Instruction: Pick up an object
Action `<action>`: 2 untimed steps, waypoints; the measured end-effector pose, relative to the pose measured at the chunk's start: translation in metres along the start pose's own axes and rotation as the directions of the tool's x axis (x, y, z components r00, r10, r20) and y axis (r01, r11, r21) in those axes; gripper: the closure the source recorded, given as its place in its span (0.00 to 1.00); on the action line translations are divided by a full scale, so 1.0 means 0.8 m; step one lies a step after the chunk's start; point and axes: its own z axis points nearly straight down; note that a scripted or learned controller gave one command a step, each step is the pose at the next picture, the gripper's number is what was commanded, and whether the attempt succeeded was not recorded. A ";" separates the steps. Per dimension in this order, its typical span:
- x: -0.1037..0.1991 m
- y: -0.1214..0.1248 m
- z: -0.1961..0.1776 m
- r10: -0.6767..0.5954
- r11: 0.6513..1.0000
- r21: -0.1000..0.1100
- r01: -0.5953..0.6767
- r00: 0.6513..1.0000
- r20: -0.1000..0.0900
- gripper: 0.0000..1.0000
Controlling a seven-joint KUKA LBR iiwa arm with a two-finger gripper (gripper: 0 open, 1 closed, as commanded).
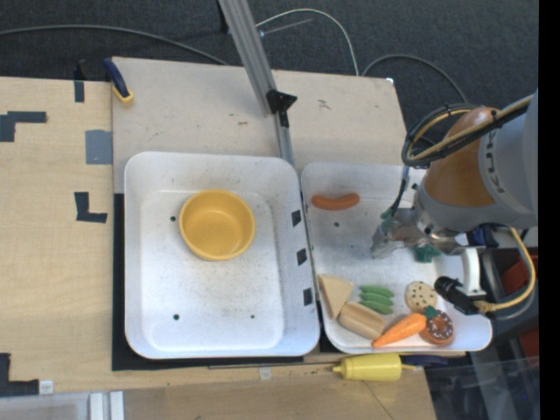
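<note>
Counting the things in the two bins

Two white bins: the left bin (pixel 140 261) has one yellow bowl (pixel 217 224). The right bin (pixel 350 182) has one sausage (pixel 335 201) at 12 o'clock, and at 6 o'clock one carrot (pixel 401 329), one cookie (pixel 420 297), one donut (pixel 437 327).

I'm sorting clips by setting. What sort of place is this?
Probably a robotics lab bench, not a kitchen: two white bins side by side, plastic toy food like a carrot and sausage, and loose cables behind.

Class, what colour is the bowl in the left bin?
Yellow; the bowl shows best in the camera view.
</note>
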 end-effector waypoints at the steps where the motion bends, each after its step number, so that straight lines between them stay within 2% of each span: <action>1: 0.001 -0.011 -0.060 0.002 1.000 -0.006 -0.002 1.000 0.001 1.00; 2: 0.004 0.002 -0.128 0.001 1.000 -0.009 -0.001 1.000 0.002 1.00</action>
